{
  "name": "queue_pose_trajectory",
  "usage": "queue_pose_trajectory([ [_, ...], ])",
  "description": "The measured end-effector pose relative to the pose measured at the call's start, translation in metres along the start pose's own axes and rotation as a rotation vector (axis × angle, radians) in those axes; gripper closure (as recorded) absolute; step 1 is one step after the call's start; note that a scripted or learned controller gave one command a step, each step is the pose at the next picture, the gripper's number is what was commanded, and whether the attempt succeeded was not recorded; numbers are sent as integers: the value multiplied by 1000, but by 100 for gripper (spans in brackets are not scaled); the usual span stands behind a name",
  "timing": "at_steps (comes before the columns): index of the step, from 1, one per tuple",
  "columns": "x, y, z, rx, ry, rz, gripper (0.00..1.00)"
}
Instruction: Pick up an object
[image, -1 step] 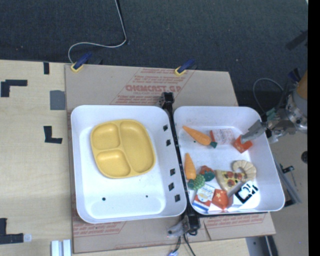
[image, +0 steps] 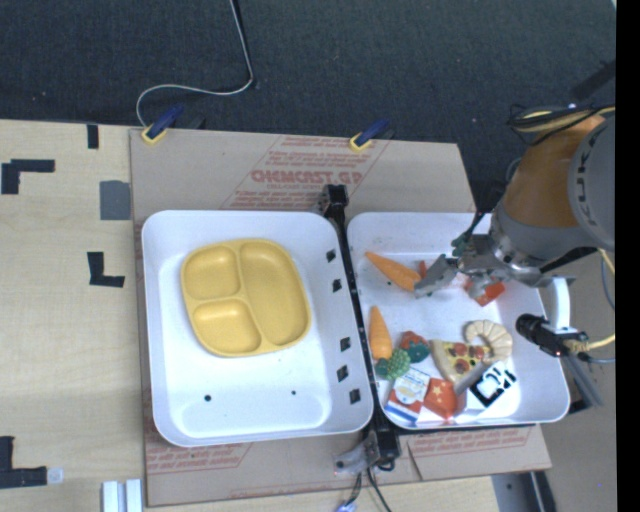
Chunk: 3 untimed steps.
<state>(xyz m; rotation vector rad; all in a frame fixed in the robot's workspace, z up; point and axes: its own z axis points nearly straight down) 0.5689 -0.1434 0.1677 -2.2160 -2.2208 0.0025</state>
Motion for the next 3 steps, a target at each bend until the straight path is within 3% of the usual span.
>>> queue_pose_trajectory([
  [1,50,69,82,-8,-3,-1,0],
  [2,49,69,72,-7,-4,0,100],
  [3,104,93,-17,-6,-2,-1,100],
])
